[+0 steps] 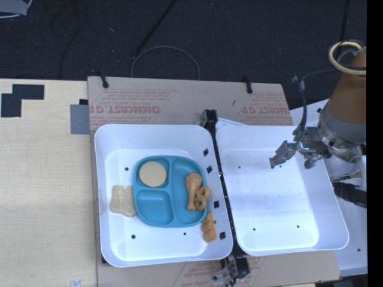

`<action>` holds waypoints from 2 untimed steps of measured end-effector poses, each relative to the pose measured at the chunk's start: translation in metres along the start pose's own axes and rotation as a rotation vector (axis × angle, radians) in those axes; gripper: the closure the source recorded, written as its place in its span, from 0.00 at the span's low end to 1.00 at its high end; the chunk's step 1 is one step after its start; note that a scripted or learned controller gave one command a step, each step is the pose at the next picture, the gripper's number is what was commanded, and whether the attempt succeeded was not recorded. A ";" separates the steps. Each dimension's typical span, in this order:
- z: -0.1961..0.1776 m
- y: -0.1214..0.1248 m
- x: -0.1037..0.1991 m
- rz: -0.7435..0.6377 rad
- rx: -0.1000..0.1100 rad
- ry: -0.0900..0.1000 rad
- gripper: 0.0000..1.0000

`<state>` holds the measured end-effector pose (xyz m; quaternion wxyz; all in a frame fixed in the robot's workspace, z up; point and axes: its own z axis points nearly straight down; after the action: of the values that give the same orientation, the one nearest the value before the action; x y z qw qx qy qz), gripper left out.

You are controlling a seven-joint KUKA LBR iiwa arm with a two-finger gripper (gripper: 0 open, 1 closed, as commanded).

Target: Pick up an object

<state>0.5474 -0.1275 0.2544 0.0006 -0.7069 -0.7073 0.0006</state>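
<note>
A blue divided plate lies in the left bin. On it rest a round tan cookie and a pretzel-like brown piece. A pale bread-like piece lies against the plate's left edge, and a small orange-brown piece lies off its lower right corner. My gripper hangs over the upper right part of the right bin, far from all these objects. Nothing shows between its fingers.
The two white bins sit side by side on a cardboard sheet, joined by a black divider. Light wooden bench spreads to the left. Cables run along the right bin's right edge.
</note>
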 end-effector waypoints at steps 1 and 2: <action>0.044 0.001 -0.002 0.001 0.006 0.001 0.00; 0.091 0.007 0.002 0.001 0.006 0.002 0.00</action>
<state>0.5544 -0.1254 0.1631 0.0034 -0.7071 -0.7071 0.0021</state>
